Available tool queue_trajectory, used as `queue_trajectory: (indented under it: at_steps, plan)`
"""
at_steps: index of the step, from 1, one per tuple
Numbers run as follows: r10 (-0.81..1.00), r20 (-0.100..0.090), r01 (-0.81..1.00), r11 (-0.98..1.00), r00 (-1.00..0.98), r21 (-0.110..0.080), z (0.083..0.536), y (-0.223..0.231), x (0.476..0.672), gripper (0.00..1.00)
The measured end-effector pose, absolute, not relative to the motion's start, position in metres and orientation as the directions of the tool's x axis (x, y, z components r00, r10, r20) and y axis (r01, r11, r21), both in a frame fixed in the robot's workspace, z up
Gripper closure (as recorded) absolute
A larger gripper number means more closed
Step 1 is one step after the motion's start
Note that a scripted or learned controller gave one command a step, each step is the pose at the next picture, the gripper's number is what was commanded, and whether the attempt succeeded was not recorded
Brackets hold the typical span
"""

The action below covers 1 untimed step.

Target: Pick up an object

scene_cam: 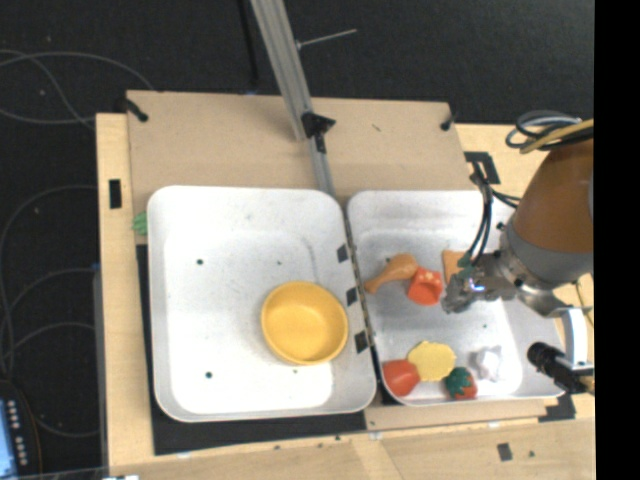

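Two white bins (250, 218), faintly speckled grey. Yellow bowl (304, 322) in the left one. In the right bin (420, 218): an orange-brown piece (392, 271), a red-orange pepper (425, 287), a pale yellow lump (432, 360), a red tomato (401, 376), a green and red bit (461, 383), a whitish scrap (487, 362). Tan bench (250, 138), black floor (100, 28), grey arm with orange band (560, 203).

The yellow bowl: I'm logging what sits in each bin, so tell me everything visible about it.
The yellow bowl is round, plain and smooth, plastic by its look. It stands upright, mouth up, with nothing visible inside. It rests on the floor of the left bin, toward that bin's lower right corner, near the wall shared with the right bin. Nothing else touches it.
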<state>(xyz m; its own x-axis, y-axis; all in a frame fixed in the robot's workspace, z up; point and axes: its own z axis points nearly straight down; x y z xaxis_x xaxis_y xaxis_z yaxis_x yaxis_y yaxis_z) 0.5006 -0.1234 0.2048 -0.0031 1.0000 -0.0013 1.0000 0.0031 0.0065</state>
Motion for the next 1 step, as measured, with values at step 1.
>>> queue_trajectory:
  at_steps: [1]
  plan:
    - [1.0,-0.001,1.0,0.004,-0.004,0.007,0.2485,-0.124,0.5059,1.0]
